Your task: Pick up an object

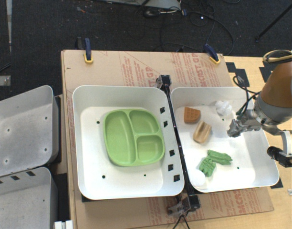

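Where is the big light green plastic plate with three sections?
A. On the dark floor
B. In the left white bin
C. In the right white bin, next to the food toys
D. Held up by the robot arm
B: the light green plastic divided plate lies flat on the floor of the left white bin, alone there.

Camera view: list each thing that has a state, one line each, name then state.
green divided plate: flat in the left bin, nothing in its compartments.
brown wedge: lying in the right bin, untouched.
tan piece: lying just below the brown wedge, free.
green pieces: lying loose together.
white crumpled object: lying beside the gripper.
gripper: low over the right bin, holding nothing visible.
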You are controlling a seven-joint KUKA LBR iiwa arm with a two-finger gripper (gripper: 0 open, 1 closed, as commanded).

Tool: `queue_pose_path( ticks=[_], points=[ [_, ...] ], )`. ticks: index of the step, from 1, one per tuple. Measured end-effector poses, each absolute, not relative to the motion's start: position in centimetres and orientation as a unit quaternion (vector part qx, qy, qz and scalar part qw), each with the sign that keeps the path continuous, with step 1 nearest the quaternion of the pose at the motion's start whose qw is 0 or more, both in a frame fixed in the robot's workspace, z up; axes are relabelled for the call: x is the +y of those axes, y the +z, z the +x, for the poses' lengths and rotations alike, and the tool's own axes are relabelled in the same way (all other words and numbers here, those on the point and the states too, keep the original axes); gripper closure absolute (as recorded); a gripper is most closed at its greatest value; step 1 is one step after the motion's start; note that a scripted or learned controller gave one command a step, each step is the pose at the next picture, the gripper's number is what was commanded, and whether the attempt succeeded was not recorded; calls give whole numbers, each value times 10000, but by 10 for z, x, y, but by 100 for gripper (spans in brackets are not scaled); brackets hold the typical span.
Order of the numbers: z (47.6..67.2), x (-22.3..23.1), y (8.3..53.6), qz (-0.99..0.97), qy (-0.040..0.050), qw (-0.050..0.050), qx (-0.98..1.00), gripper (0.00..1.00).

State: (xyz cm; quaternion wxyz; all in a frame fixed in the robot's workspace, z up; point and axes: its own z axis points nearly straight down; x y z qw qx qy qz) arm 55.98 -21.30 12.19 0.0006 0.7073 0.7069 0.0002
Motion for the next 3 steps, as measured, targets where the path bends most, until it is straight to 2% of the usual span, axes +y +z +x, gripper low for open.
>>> queue_pose_path(
  ticks=[1,2,3],
  points=[
    [566,-213,185,7062,14,31,7080,100],
    [567,-214,213,7063,8,22,7079,100],
    [581,-166,225,7045,13,10,7097,100]
  ],
)
